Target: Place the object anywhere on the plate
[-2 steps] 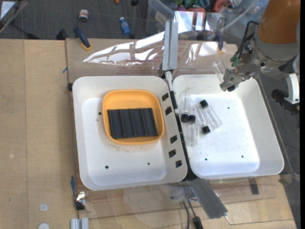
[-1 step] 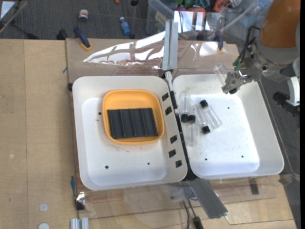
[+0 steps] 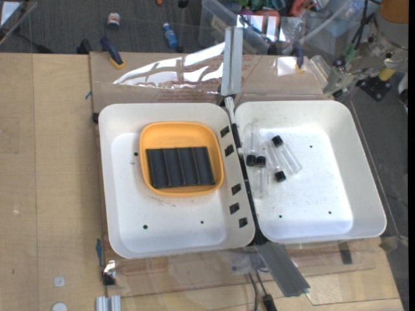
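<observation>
An orange plate (image 3: 170, 132) lies in the left bin (image 3: 123, 225). A black ribbed rectangular piece (image 3: 180, 167) rests flat on the plate, covering most of its middle. Several clear tubes with black caps (image 3: 280, 155) lie scattered in the left half of the right bin (image 3: 350, 193). My gripper (image 3: 345, 73) hangs at the far right, beyond the back corner of the right bin and well away from the tubes and the plate. Nothing shows in its grip.
An upright grey divider (image 3: 232, 57) stands behind the seam between the bins. A clear tub of colourful items (image 3: 279, 5) sits at the back. Black clips (image 3: 235, 173) line the seam. Cables and tools lie on the floor behind.
</observation>
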{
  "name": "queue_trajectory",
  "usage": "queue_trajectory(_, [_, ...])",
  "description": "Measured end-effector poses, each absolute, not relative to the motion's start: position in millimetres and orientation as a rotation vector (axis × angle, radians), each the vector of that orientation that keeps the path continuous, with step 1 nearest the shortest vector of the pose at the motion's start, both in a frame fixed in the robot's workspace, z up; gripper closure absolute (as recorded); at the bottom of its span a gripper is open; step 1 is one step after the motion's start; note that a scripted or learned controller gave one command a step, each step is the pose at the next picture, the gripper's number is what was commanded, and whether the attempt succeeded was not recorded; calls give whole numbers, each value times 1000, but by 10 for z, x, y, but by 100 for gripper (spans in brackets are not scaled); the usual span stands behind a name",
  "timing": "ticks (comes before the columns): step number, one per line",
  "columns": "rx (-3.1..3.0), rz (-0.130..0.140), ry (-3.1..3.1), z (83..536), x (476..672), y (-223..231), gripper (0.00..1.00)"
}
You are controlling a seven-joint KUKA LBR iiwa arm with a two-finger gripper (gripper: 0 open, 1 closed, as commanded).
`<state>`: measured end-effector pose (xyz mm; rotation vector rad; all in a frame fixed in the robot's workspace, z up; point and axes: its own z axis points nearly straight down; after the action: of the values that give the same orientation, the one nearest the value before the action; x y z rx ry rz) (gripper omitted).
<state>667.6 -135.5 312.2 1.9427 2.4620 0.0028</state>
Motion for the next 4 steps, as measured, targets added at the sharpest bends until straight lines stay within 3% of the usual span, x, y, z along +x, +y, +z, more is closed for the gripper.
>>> queue_trajectory(1, [2112,3,2317,3738,6666,-2159,100])
queue_trajectory(2, [1820,2,2548,4374,6680,-2213,100])
queue_trajectory(4, [2011,4,2402,4371,6667,-2251,100])
